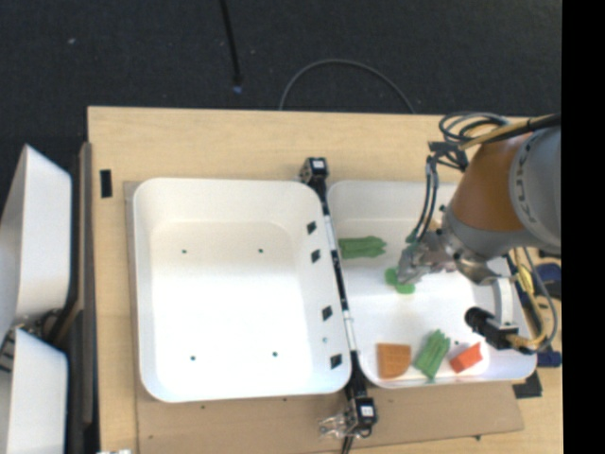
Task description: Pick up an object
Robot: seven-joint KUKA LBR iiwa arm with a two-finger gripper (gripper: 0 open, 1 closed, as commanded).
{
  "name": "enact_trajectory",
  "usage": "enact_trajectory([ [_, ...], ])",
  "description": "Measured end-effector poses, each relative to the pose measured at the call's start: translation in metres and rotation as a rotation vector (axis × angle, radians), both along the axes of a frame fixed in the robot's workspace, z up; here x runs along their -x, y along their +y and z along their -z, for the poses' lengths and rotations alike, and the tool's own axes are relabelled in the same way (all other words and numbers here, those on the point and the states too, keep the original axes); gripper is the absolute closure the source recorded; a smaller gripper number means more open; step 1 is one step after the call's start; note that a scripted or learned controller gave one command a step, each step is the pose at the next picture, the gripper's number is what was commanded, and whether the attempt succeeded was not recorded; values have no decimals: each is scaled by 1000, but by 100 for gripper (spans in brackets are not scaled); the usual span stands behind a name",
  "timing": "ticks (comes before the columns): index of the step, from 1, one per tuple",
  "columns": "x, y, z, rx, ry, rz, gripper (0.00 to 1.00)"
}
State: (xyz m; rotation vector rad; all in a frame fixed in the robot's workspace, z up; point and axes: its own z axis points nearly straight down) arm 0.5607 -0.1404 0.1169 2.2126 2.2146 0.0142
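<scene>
Gripper (408, 270) low in right bin (378, 192), on small green bit (400, 281); can't tell its state. Green block (361, 247) just left; orange piece (393, 359), green piece (432, 354), red piece (464, 357) near front.

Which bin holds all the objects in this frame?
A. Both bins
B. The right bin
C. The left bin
B: the green pieces, orange block and red piece all lie in the right bin, where the gripper is.
</scene>
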Motion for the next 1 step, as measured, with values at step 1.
enact_trajectory([
  [1,0,0,1,-1,1,1,0],
])
